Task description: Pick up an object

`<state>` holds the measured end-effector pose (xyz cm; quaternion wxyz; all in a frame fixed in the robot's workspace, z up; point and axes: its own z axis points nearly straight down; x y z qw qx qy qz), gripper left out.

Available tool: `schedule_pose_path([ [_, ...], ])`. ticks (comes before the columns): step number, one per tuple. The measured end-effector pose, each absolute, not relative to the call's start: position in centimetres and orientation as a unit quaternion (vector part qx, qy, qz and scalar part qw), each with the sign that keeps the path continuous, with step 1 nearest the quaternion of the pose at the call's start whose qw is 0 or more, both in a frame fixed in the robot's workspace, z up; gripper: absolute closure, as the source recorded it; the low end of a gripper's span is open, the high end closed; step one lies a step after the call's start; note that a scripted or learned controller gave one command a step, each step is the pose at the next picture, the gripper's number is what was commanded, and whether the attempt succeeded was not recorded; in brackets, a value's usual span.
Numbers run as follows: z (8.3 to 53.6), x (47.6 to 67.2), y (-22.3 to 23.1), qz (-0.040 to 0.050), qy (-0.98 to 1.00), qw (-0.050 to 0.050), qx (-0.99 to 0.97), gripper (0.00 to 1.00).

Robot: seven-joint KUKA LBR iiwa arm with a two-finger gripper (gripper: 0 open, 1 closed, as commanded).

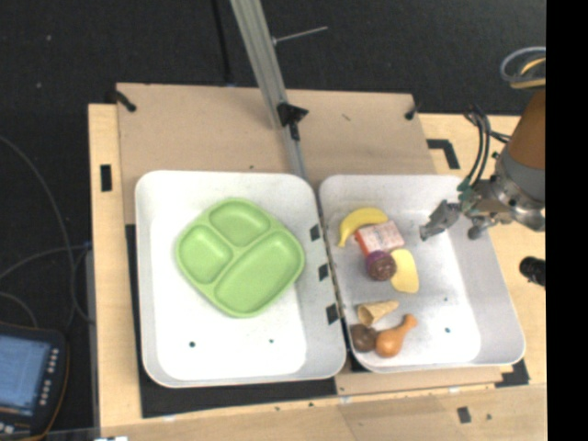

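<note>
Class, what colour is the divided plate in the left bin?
Light green; the divided plate shows clearly in the camera view.

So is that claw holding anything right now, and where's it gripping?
No, nothing is held. The claw hangs above bare bin floor in the right bin, apart from the toy food.

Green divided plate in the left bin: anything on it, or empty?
Empty. All three compartments of the green divided plate show bare green; the toy food lies in the right bin instead.

No readable text anywhere — red carton (379, 238) in the right bin (478, 292) has a pale label patch, too blurred to read; screen (23, 373) at lower left glows blue, nothing legible.
</note>
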<state>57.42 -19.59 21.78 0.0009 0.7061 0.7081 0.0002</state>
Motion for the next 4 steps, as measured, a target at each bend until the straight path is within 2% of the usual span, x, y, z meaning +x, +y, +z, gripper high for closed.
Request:
schedule_pose_path([
  [1, 21.8, 57.4, -19.6, 0.0002, 0.708, 0.001, 0.706, 0.0],
  [2, 17.3, 57.3, -19.0, -0.0014, 0.708, -0.001, 0.707, 0.0],
  [3, 12.7, 58.1, -18.8, -0.0015, 0.708, -0.001, 0.706, 0.0],
  [4, 10.0, 58.1, -18.9, -0.0011, 0.707, 0.0, 0.707, 0.0],
])
